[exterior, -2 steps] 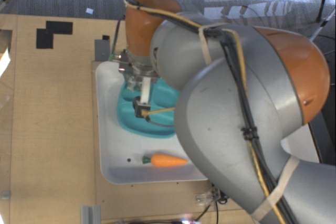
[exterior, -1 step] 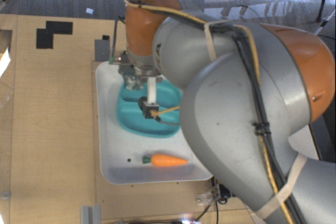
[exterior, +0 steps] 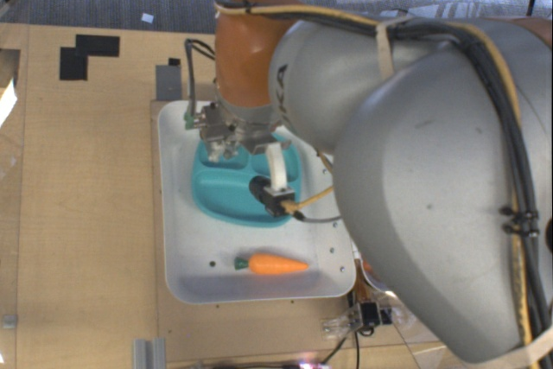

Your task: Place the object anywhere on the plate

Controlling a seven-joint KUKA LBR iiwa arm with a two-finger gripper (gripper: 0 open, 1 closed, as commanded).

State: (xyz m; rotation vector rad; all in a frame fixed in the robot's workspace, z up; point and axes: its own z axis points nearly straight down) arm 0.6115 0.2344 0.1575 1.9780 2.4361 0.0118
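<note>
One carrot (exterior: 271, 264), orange with a green stub, lying flat on the floor of the white bin (exterior: 177, 212) near its front wall, well apart from the plate. One teal plate (exterior: 216, 190), sectioned, at mid-bin, partly covered by the arm. One grey arm (exterior: 415, 186) with orange band; its jaws (exterior: 226, 143) hang over the plate's rear edge. State of the jaws: cannot tell. Tabletop (exterior: 78, 203): light wood.

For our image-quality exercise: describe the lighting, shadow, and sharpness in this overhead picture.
Camera view: even, soft light, no harsh glare; the toy carrot is reasonably sharp and throws a faint shadow on the white bin; the arm looms large and slightly soft near the lens, shading the teal plate beneath the end effector.
</note>
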